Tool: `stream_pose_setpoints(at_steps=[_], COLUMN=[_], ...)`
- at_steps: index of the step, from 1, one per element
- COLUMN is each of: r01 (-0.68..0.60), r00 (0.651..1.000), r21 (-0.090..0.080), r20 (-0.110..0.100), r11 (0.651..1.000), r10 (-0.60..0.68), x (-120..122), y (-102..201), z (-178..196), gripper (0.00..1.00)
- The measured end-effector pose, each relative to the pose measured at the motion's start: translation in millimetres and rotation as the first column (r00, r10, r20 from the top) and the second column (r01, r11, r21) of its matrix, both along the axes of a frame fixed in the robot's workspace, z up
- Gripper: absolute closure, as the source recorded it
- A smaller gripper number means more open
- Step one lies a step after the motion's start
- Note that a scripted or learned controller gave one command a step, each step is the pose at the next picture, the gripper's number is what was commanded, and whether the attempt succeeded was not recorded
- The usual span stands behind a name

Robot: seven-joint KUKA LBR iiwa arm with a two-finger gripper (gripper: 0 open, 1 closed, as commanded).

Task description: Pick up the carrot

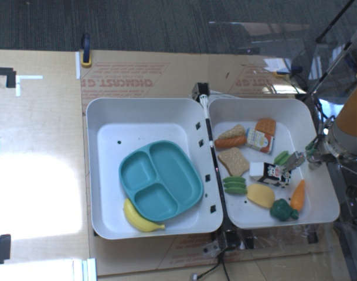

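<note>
Bench (pixel 37 157) front edge sits nearest the lens: pale wood, strong glare patch on the left, brown cardboard sheet (pixel 125 78) under the bins, dark carpet (pixel 166 10) beyond.

Left bin (pixel 99 113): teal divided tray (pixel 160 179), banana (pixel 140 216) tucked just below its lower left corner.

Right bin (pixel 322 212): cluttered with play food. Bread slice (pixel 233 161), orange carton (pixel 262 134), hot dog (pixel 232 139), yellow piece (pixel 260 195), green pod (pixel 234 184), broccoli (pixel 282 209), small green piece (pixel 282 157), black and white toy (pixel 275 175).

Carrot (pixel 298 194) lies near the right bin's front right corner, roughly upright in view, thick end up, tip pointing down toward the broccoli, which is just beside it. Black and white toy is close on its upper left.

Arm (pixel 348 127) enters at the right edge. Gripper (pixel 295 161) is over the right bin, above and slightly left of the carrot, apart from it. Nothing seen between the fingers; whether they are spread or closed I cannot tell at this resolution.

Step, as I read it: approach, pre-grasp. Carrot not yet touched.

Next move calls for a short shift toward the bin's front right, fingers aligned across the carrot's narrow width, then descent. Risk: clipping the broccoli or the toy, or pinning against the bin wall.

Clutter around the bench: blue and yellow clamp (pixel 85 50) at the back edge, cables at front centre.
</note>
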State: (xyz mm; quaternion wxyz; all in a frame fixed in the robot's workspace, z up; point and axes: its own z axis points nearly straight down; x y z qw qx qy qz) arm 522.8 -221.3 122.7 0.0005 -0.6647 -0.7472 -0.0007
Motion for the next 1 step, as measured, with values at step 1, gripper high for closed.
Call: stream_pose_setpoints(at_steps=[1], r01=[-0.254], r00=[0.966], r21=[-0.020], r20=[0.039], r11=[0.967], r10=[0.255], x=[-29.9], y=[-1.2], z=[-15.3], gripper=[0.00])
